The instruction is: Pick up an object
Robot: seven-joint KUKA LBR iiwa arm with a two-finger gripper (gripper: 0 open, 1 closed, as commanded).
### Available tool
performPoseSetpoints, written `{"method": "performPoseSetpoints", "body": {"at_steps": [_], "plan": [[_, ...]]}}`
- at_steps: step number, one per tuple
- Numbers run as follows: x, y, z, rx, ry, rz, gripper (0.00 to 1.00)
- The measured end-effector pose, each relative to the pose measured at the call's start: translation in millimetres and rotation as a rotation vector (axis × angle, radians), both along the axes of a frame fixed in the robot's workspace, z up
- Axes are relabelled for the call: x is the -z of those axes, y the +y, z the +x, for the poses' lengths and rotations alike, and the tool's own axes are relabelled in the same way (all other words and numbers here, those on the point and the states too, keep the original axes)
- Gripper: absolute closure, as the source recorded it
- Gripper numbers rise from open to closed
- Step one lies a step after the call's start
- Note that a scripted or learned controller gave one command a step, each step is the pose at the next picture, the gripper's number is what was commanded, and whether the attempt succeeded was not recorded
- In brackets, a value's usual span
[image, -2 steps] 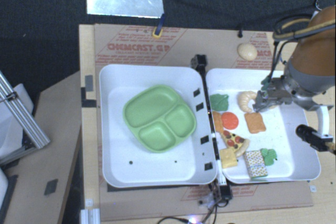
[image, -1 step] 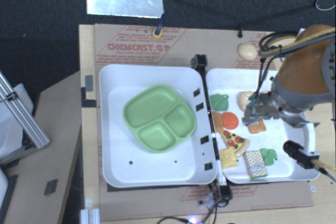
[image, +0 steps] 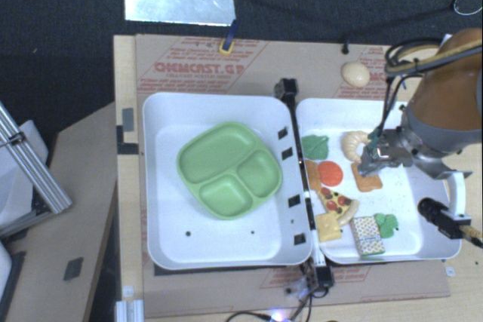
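The claw (image: 371, 162) hangs low in the right bin (image: 423, 237), over an orange cracker-like piece (image: 367, 181); its state cannot be told. A good pick probably needs a centred, straight descent, clear of the croissant (image: 353, 142).

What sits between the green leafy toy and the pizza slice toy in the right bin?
In the camera view, a round red tomato slice lies between the green leafy toy and the pizza slice toy.

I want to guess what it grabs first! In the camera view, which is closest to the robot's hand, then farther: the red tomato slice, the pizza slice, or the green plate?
1. Tomato slice, just left of the gripper.
2. Pizza slice, left and toward the front edge.
3. Green plate, far left in the other bin.
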State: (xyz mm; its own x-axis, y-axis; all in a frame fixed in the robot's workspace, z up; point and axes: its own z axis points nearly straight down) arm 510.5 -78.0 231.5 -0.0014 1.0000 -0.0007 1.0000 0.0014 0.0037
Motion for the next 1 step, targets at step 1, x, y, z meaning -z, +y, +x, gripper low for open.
{"method": "performPoseSetpoints", "body": {"at_steps": [1], "plan": [[17.0, 4.5, -3.3, 0.001, 0.003, 0.001, 1.0]]}}
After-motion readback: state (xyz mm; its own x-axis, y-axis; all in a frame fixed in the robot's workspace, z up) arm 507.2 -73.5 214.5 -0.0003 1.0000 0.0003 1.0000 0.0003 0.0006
